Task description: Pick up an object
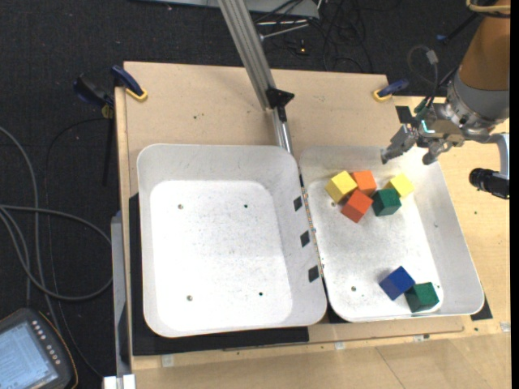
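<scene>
The camera view shows the gripper above the far edge of the right bin; I cannot tell if its jaws are released or clenched, and nothing is seen between them. A cluster of blocks lies in this bin just near of the gripper, and two more blocks sit at the bin's near corner. I judge this as the approach step: the next move needs to come down over one block that stands free enough from its neighbours.

bench top: pale wood-like board, matt, smooth
left bin: white plastic, slightly glossy, speckled with fine dark marks
right bin: white plastic, same speckled finish
blocks, e.g. yellow block: solid-coloured, matt, smooth faces; material cannot be told
slanted pole: bare grey metal, dull sheen
arm: smooth orange band, grey casing, satin
floor: dark, rough, carpet-like
</scene>
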`<action>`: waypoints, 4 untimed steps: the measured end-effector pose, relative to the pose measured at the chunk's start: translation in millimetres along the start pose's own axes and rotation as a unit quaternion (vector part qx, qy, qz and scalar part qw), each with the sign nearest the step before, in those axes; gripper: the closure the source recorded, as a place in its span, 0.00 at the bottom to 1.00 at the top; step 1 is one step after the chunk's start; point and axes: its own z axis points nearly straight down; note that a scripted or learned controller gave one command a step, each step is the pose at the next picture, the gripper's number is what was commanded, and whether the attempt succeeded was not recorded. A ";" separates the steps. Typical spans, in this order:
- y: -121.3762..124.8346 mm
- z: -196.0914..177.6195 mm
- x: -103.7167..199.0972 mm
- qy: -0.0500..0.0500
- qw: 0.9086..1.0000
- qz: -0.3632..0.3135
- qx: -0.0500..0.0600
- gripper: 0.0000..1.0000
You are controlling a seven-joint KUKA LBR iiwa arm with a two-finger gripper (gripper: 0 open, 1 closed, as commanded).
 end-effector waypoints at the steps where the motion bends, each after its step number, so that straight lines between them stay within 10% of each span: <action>1: 0.9 -2.7 0.2 -0.001 1.000 -0.001 -0.002 0.00; 4: 14.6 116.5 2.3 -0.004 1.000 0.000 -0.012 0.00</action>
